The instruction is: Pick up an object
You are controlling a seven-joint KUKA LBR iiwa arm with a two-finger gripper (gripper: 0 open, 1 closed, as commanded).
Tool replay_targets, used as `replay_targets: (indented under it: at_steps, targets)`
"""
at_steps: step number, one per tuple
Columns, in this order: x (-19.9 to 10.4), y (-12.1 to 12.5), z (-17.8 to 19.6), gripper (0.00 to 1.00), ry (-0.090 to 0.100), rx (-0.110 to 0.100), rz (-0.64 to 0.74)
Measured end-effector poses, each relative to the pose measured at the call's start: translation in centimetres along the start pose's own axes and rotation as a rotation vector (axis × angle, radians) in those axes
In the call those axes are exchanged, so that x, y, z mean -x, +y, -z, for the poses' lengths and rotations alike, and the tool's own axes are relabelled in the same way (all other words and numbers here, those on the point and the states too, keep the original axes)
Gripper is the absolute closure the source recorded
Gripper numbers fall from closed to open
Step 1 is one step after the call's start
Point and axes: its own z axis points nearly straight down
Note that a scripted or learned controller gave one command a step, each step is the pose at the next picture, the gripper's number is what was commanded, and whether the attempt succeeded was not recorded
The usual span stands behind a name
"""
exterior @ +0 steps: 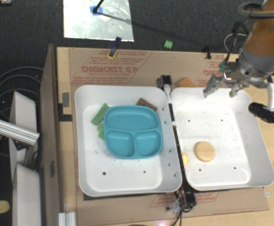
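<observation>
A round tan disc (204, 151) lies in the right bin (231, 126), toward its front left. A small yellow piece (185, 159) sits at that bin's left wall beside the disc. The left bin (87, 140) holds a blue divided tray (132, 131), with green pieces (99, 115) at its left and a brown block (146, 104) behind it. My gripper (221, 87) hangs over the right bin's back edge, open, with nothing between its two fingers. It is well behind the tan disc.
An orange piece (186, 82) lies on the cardboard behind the bins, near a black clamp (165, 81). The arm's black attachment (263, 111) overhangs the right bin's right rim. Cables and a metal bar lie off to the left of the bench.
</observation>
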Motion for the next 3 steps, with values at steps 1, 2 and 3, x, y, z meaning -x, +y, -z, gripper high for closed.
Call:
replay_targets:
  at_steps: [1, 2, 3]
  targets:
    - [0.3, -8.9, 2.5, 0.0, 0.002, -0.002, -0.004]
    - [-1.1, -11.6, -11.8, 0.0, 0.004, -0.014, -0.002]
    - [1.2, -10.8, -17.9, 0.0, 0.001, -0.001, -0.005]
